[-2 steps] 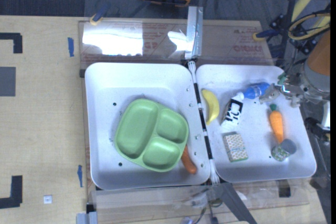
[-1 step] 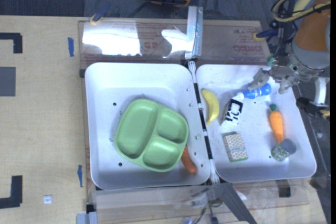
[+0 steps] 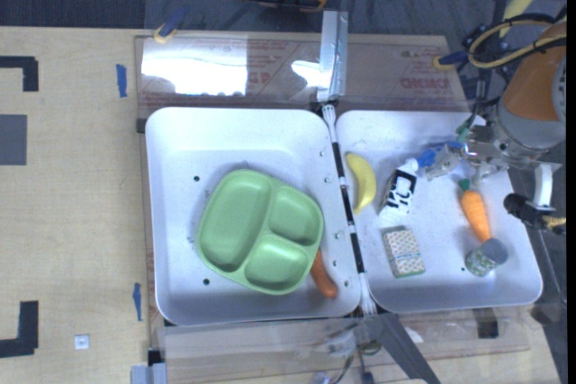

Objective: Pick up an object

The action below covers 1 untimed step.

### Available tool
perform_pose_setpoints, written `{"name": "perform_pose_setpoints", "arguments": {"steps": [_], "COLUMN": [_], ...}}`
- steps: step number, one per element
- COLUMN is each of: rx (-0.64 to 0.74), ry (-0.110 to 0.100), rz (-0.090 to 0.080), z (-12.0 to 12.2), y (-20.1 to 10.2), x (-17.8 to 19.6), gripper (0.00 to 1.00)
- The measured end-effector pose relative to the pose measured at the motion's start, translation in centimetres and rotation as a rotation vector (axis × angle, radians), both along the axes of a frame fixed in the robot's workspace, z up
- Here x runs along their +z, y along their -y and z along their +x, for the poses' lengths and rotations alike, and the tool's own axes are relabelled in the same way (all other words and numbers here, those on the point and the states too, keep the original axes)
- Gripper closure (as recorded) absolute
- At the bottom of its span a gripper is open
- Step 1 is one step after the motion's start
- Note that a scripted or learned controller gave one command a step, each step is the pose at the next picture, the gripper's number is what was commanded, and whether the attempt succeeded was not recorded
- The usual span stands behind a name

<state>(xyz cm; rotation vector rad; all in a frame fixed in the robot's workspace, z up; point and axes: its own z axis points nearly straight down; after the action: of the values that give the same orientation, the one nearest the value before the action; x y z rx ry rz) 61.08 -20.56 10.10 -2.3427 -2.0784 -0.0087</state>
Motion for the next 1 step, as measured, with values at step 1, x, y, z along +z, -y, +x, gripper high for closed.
{"name": "perform_pose_setpoints", "arguments": {"steps": [1], "rx": [-0.043], "ry": [0.012], "rz": [0.007], "z": [-7.06], "y": [-0.08], "x": [-1.04], "gripper": [0.0]}}
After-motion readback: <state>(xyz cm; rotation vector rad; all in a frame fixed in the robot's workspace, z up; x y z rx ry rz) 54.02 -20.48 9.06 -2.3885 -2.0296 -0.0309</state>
